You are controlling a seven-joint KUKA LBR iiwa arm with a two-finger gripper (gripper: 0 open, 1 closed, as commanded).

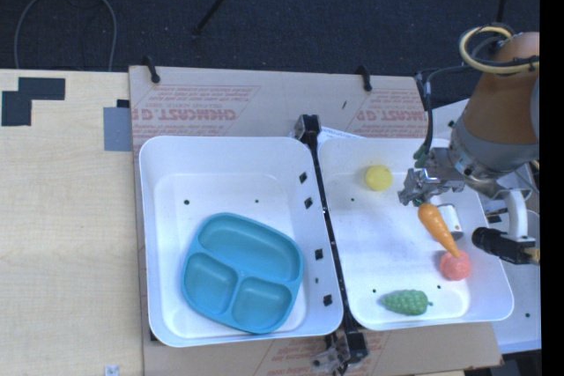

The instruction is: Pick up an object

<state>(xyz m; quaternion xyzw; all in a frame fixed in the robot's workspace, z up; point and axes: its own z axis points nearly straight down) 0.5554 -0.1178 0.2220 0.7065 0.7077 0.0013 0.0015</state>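
Observation:
In the right bin point(493, 311) lie a yellow ball point(379, 178), an orange carrot point(437, 226), a pink piece point(455, 266) at the carrot's lower end, and a green bumpy piece point(405, 302) near the front wall. My gripper point(418, 190) hangs over the bin's right part, to the right of the ball and just above the carrot's upper end. Its metal tip sits close to the carrot, and I cannot tell whether they touch. Nothing is visibly held.
The left bin point(167, 163) holds a blue divided plate point(241, 271). A black divider bar point(319, 224) runs between the two bins. The grey arm point(498, 119) comes in over the right bin's far right corner.

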